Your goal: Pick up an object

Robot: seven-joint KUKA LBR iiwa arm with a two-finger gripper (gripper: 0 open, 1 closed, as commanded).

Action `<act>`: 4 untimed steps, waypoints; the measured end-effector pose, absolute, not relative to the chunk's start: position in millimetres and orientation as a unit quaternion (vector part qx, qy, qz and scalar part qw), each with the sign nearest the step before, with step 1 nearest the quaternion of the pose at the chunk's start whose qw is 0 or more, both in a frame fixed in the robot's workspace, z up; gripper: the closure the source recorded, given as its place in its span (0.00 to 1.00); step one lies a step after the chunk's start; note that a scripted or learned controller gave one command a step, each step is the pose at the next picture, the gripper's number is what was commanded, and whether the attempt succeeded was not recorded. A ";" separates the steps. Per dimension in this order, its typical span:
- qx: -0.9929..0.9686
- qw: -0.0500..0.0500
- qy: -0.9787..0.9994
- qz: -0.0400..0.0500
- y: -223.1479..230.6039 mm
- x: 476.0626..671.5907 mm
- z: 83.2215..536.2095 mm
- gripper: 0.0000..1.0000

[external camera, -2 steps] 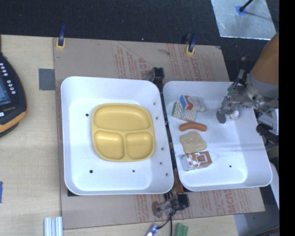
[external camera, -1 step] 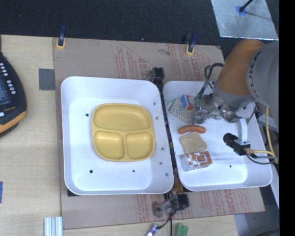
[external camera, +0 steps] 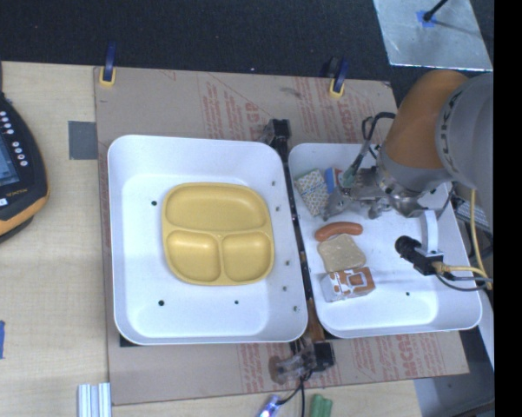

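1. Yellow divided plate is lying in the left bin, well apart from the arm.
2. Objects are sitting in the right bin: patterned packet, sausage, bread slice, wrapped snack.
3. Gripper is hanging just beside the patterned packet; its opening cannot be told.
4. Risk: items are crowding together, so a descent is likely nudging a neighbour or closing on nothing.
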State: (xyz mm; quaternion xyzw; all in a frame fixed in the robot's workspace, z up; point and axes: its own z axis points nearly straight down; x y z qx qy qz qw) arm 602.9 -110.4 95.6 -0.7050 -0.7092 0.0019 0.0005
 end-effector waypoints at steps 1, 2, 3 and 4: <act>-0.707 0.002 -0.707 0.003 -97.7 655.3 91.2 0.00; -0.707 0.000 -0.708 0.000 -120.6 656.4 92.1 0.00; -0.707 0.000 -0.708 0.000 -139.6 656.5 92.3 0.00; -0.706 0.001 -0.708 0.000 -110.1 656.8 181.2 0.00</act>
